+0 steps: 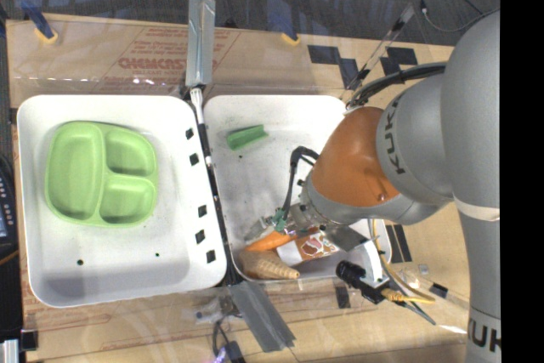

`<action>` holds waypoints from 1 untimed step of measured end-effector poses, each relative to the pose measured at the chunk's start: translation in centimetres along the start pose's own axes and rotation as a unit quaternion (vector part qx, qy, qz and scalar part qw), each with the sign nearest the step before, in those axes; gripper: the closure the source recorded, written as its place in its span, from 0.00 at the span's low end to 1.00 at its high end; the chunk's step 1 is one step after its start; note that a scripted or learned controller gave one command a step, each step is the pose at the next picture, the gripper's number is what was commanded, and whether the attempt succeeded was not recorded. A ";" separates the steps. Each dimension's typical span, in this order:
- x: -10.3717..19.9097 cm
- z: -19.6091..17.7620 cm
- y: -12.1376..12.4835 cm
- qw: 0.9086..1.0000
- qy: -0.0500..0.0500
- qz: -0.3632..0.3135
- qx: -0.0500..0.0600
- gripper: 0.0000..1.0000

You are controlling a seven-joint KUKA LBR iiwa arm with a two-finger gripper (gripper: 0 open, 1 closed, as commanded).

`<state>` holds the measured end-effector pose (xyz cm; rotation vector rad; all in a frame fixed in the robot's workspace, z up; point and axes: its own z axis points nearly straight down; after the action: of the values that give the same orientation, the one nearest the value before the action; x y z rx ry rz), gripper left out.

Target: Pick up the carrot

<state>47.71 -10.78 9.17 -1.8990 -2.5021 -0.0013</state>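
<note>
Just carrot (269,241) beside end effector (293,221)

The arm (442,157) bears "KUKA"; the cardboard sheet (153,55) bears red print, perhaps "CHEMCAST".

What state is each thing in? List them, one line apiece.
Carrot: lying flat near the front of the right bin, beside the arm's wrist.
Cone-shaped tan piece: lying on its side at the bin's front wall.
Green piece: lying flat toward the back of the right bin, apart from the rest.
Green divided plate: right side up in the left bin.
Gripper: low over the carrot end; grip cannot be told.
</note>
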 end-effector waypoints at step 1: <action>0.0 -1.0 0.1 1.000 0.000 -0.002 0.000 1.00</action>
<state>47.80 -10.77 10.12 -1.8949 -2.5057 -0.0014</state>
